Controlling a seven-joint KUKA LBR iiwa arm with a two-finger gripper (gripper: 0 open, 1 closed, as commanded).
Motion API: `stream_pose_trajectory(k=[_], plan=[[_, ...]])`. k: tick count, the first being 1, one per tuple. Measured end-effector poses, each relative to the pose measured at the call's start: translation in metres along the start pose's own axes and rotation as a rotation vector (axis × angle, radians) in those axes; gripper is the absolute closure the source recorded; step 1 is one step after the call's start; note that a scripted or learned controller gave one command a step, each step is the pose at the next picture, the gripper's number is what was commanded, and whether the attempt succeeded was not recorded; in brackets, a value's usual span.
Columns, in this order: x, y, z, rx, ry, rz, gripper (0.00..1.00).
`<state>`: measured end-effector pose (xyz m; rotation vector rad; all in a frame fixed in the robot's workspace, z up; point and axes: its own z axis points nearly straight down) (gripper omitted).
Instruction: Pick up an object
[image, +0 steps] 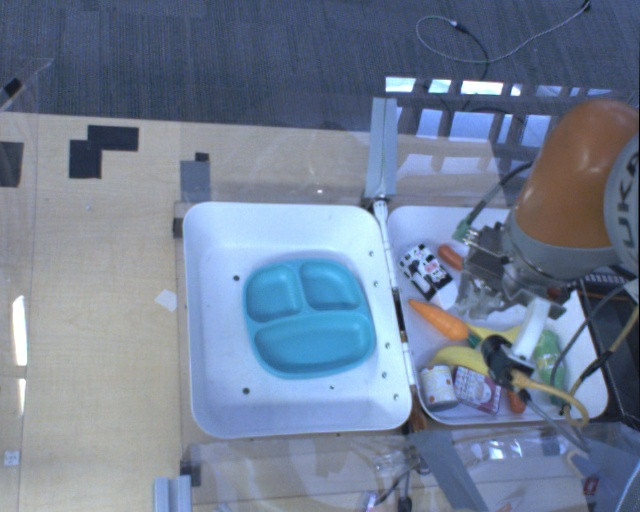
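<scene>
My gripper (482, 300) hangs over the middle of the right bin (420, 222), under the grey wrist and its orange band. Just left of it lies an orange carrot (440, 320), and a yellow banana (462, 358) lies below it. A black-and-white patterned toy (425, 270) sits toward the bin's far left, with a small orange-red piece (451, 257) beside it. Near the front edge stand a small can (437, 386) and a red-and-pink packet (479, 390). A green object (548, 356) shows at the right, partly behind the arm.
The left bin (215, 300) holds a blue divided plate (308, 316) in its middle. A metal divider (381, 150) stands between the bins at the back. Pale bench surface stretches off to the left.
</scene>
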<state>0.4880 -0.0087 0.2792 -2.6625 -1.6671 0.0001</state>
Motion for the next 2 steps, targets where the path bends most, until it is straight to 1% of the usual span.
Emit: stream_pose_trajectory(k=[1,2], plan=[[-0.028,0.013,0.097,0.001,-0.001,-0.093,1.00],[-0.001,0.001,0.007,-0.002,0.001,-0.002,1.00]])
